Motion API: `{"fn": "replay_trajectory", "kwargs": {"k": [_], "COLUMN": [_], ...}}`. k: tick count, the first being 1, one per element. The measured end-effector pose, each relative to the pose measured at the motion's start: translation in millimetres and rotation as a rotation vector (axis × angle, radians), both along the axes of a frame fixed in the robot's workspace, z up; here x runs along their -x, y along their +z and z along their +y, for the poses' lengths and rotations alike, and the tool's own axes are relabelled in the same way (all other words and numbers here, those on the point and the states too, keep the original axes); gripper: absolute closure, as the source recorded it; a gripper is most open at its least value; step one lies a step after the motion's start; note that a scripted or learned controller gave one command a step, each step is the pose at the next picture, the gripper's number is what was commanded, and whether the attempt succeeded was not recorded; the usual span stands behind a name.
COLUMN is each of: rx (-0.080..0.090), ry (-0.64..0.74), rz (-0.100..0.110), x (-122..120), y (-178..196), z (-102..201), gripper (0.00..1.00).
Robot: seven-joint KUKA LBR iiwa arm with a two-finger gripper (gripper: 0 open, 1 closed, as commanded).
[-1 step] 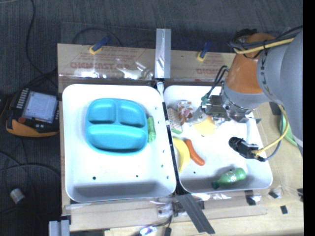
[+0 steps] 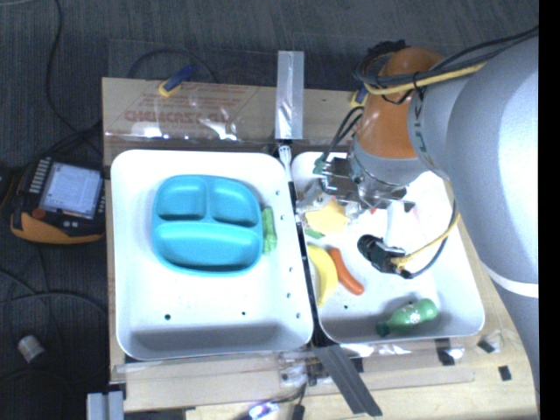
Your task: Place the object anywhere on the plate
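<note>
The gripper reaches into the right bin; whether it grips anything cannot be told. A yellow piece lies just below it, banana and carrot nearer the camera. The blue plate sits well left, in the left bin.

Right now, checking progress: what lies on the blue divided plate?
Nothing lies on the blue divided plate; a green object rests beside its right rim. Its underside is hidden.

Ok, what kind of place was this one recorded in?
Probably a robotics lab pick-and-place bench: two white bins on a taped wooden board, toy food such as a banana beside a blue plate, and loose cables on grey carpet.
</note>
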State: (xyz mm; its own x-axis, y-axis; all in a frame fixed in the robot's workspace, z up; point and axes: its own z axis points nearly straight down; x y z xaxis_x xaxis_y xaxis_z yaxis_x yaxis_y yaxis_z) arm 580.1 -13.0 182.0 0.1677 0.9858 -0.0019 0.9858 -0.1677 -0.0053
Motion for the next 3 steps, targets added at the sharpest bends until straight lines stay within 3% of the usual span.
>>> {"fn": "replay_trajectory", "kwargs": {"k": [1,2,3], "rx": [0.003,0.005,0.002], "ry": [-0.146,-0.147,-0.123], "rz": [-0.001,-0.002,-0.001], "x": [-23.7,-23.9,54.9], "y": [0.1,0.5,75.8], "z": [62.1,61.4,65.3], "gripper": [1.0,0.0,0.0]}}
